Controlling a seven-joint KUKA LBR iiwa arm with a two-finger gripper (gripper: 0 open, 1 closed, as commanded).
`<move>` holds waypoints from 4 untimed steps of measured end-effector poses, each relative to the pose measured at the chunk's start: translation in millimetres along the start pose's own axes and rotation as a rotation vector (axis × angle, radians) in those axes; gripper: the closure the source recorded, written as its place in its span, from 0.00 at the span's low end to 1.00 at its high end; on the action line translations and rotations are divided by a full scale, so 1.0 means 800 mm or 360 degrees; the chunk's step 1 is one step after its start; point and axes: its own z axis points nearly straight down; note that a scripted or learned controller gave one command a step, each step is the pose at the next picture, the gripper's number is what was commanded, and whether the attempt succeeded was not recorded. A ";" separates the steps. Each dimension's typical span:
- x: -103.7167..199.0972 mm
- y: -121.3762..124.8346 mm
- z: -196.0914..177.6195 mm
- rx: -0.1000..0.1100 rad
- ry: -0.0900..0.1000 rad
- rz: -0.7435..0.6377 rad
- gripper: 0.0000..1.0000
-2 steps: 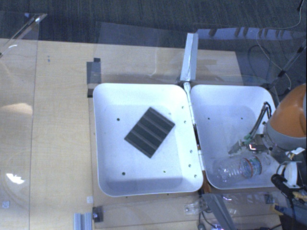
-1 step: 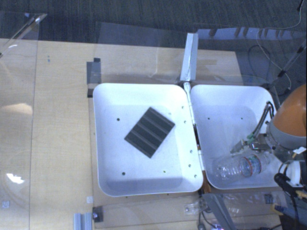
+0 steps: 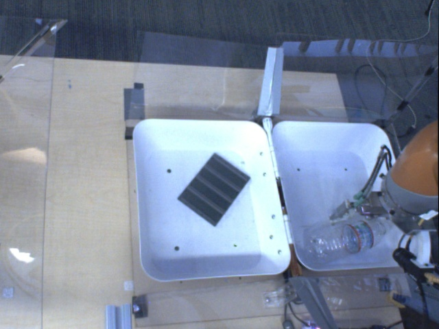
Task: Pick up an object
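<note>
The table (image 3: 75,204) is pale wood and carries two shallow white bins side by side. The left bin (image 3: 154,184) holds a dark grey ribbed rectangular pad (image 3: 214,188), lying flat near the bin's centre and turned at a slant, its long axis running from about 7 o'clock to 1 o'clock. The right bin (image 3: 309,149) holds a clear plastic bottle (image 3: 341,240), lying on its side at about 6 o'clock of that bin, close to the near rim, with its length running roughly 8 o'clock to 2 o'clock.

The arm (image 3: 418,170), grey with an orange band, enters from 3 o'clock and reaches down over the right bin. The gripper (image 3: 358,210) sits just above the upper end of the bottle, near its 1 o'clock end. Whether the fingers are open or closed cannot be told from this angle, nor whether they touch the bottle.
</note>
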 end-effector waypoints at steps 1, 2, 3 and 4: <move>0.000 0.000 0.000 -0.0002 -0.0003 -0.0039 0.00; -0.002 0.000 0.000 -0.0001 -0.0002 -0.0067 0.00; -0.001 0.004 -0.015 -0.0011 -0.0004 -0.0076 1.00; 0.001 0.007 -0.029 -0.0019 -0.0005 -0.0085 1.00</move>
